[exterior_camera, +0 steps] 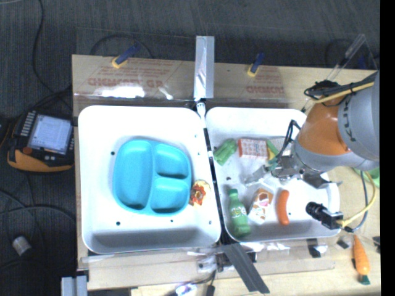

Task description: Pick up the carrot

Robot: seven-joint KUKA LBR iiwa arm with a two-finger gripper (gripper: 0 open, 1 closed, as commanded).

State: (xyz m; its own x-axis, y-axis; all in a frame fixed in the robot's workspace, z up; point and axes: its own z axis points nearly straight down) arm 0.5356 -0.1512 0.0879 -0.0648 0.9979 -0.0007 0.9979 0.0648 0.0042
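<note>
Item 1, carrot: a short orange-red stick with rounded ends, lying flat on the floor of the right bin. Its long axis runs roughly from the far wall to the near wall. It lies near the gripper, below it in the view and slightly to the right, toward the bin's near wall. A strip of bare white floor separates the two, so they are not in contact.

Item 2, gripper: positioned low over the middle of the right bin, at the end of the arm, which enters from the right. Whether it is open or closed cannot be determined at this angle. The carrot is not in its grasp.

Item 3, other contents of the right bin:
- A white and red carton lies below the gripper and slightly left, just beside the carrot's left side.
- A green bottle lies further left and below, close to the carton.
- A red and white packet lies above and left of the gripper, near it.
- A green object lies left of the packet, against the dividing wall. It is too blurred to identify.

Item 4, left bin, well to the gripper's left: it holds a blue divided tray. A small orange and yellow object sits at the tray's right edge, beside the divider.

Item 5, outside the bins: an orange tapered piece with a green end lies on the bench, well to the lower right of the gripper.
</note>
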